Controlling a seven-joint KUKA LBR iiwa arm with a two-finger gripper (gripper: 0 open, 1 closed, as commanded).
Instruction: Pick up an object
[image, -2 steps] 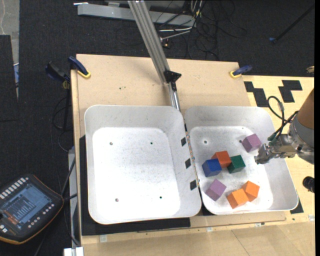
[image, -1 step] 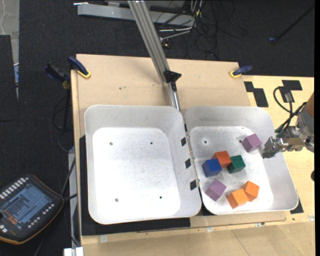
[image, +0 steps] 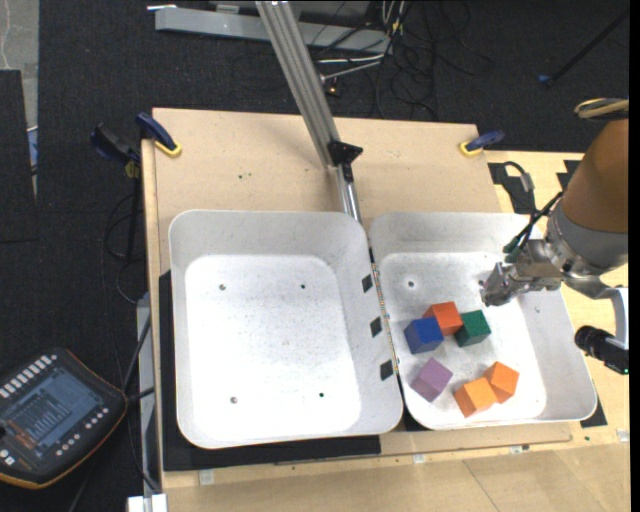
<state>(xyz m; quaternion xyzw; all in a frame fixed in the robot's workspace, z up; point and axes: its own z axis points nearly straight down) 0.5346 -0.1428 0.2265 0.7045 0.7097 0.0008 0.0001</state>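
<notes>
The right bin (image: 560, 400) holds several small blocks. An orange-red block (image: 447, 316), a blue block (image: 423, 334) and a green block (image: 473, 328) sit clustered near its middle. A purple block (image: 432, 379) lies toward the front, with two orange blocks (image: 474, 397) (image: 503, 380) beside it. My gripper (image: 496, 289) hangs over the right bin, just up and right of the green block, apart from the cluster, with nothing visibly between its fingers.
The left bin (image: 185, 300) stands beside the right one, divided by a shared rim. A metal pole (image: 310, 90) slants down from the back to the bins' junction. Clamps (image: 160, 135) (image: 480, 143) mark the board's back corners. A teach pendant (image: 50, 415) lies at front left.
</notes>
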